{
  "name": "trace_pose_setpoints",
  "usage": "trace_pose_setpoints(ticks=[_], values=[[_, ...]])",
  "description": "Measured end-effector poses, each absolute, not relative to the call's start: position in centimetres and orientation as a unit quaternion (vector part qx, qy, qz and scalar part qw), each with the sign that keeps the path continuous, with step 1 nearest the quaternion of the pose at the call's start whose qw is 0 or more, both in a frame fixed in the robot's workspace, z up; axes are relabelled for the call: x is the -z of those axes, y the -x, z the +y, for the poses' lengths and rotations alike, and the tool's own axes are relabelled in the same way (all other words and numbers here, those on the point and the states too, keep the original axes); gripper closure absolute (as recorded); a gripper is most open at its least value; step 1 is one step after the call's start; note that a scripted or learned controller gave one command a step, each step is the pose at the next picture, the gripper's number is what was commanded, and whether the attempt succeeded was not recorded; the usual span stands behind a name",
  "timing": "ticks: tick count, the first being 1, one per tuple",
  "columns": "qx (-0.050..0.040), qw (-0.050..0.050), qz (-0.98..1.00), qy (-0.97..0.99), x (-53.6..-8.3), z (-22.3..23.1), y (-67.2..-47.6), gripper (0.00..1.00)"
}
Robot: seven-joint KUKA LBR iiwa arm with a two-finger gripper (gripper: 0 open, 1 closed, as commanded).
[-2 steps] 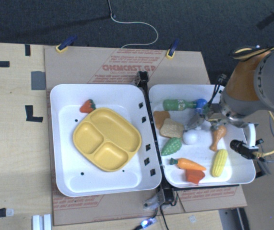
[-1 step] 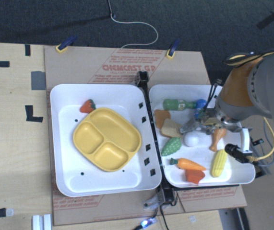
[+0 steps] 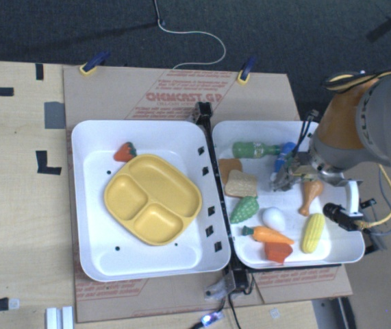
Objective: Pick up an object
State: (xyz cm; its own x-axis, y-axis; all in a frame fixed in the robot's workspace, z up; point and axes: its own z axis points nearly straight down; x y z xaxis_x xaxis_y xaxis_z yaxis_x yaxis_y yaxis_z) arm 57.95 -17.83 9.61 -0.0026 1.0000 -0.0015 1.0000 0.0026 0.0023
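My gripper [image 3: 283, 176] is low inside the right bin [image 3: 346, 256], near its middle. It hangs just left of a tan chicken drumstick [image 3: 310, 195] and right of a slice of bread [image 3: 241, 183]. A green bottle [image 3: 253, 149] lies behind it, with a small blue object [image 3: 288, 147] by the wrist. In front of it lie a white egg [image 3: 273, 218], a green bumpy vegetable [image 3: 244, 209], a carrot [image 3: 272, 235], a red piece [image 3: 278, 252] and a corn cob [image 3: 312, 232]. Nothing shows as held.
The left bin [image 3: 92, 252] holds a yellow divided plate [image 3: 153, 199] and a red strawberry-like piece [image 3: 124, 152] at its back left. The arm's orange band [image 3: 342, 118] and grey body cover the right bin's far right side. A black divider [image 3: 212, 177] separates the bins.
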Motion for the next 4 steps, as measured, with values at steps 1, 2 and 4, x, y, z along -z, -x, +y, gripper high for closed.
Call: trace_pose_setpoints(ticks=[1,2,4], values=[[-0.0009,0.001,0.708,-0.707,-14.8,-17.3,-57.2,1.0],[-0.001,0.002,0.708,-0.706,-19.2,-17.1,-57.8,1.0],[-0.0004,-0.001,0.709,-0.705,-23.5,-12.4,-56.7,1.0]])
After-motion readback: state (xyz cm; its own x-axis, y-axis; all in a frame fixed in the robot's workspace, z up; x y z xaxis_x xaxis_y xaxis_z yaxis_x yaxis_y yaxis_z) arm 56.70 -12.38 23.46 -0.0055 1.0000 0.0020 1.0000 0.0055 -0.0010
